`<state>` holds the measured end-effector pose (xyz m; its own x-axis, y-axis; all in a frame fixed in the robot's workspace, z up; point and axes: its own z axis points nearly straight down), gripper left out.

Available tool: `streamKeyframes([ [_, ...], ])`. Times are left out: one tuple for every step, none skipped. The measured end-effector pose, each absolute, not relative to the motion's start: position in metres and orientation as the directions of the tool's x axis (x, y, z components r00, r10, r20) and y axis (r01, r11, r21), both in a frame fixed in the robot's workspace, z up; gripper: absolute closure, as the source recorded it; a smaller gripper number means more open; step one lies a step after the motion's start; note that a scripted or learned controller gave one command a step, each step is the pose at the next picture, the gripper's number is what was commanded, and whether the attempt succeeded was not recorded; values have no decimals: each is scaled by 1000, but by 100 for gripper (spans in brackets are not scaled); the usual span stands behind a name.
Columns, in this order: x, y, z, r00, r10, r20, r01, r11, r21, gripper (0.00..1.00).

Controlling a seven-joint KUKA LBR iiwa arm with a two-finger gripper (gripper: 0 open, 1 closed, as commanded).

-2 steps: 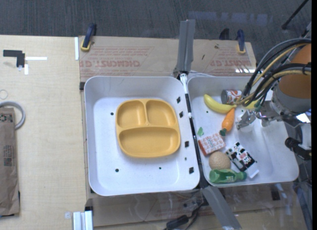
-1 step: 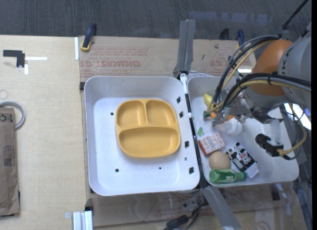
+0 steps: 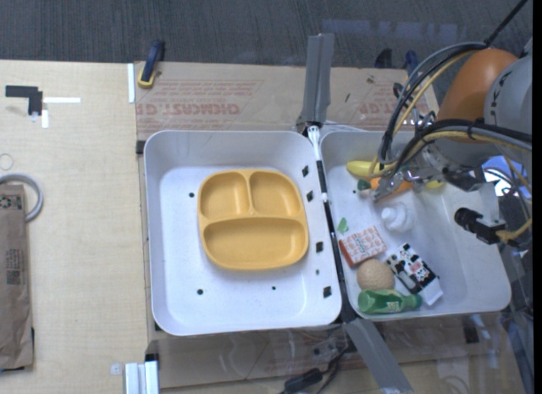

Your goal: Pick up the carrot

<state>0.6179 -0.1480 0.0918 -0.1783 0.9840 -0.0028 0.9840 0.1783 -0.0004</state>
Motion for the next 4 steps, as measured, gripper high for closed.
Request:
streamKeyframes([
  [634, -128, 88, -350, 937, 4, 936, 350, -17, 0],
  [607, -150, 92, -382, 924, -3, 924, 382, 0, 0],
  [608, -151, 102, -379, 925, -5, 925, 379, 2, 100],
  [659, -102, 191, -563, 827, -4, 827, 563, 2, 100],
])
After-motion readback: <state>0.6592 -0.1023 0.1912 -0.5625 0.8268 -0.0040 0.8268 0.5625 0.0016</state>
